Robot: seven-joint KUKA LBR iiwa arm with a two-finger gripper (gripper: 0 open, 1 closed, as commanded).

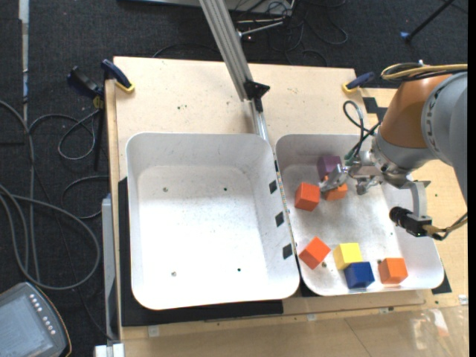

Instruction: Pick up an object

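Observation:
The right bin [416, 233] holds several small blocks. My gripper [343, 181] is low over the bin's upper middle, reaching in from the right under the orange-banded wrist. A small orange block [337, 193] lies right at its tip, partly covered by it. A purple block [327, 165] sits just behind the tip. Another orange block [306, 196] lies a little to the left. Along the near side lie an orange block [314, 251], a yellow block [346, 254], a blue block [359, 274] and one more orange block [393, 270].
The left bin [149, 169] stands beside the right one, their walls meeting at a ridge with black clips [281, 218]. A slanted metal rail [230, 43] runs down to the bins' back edge. Cables hang off the arm at the right [413, 222].

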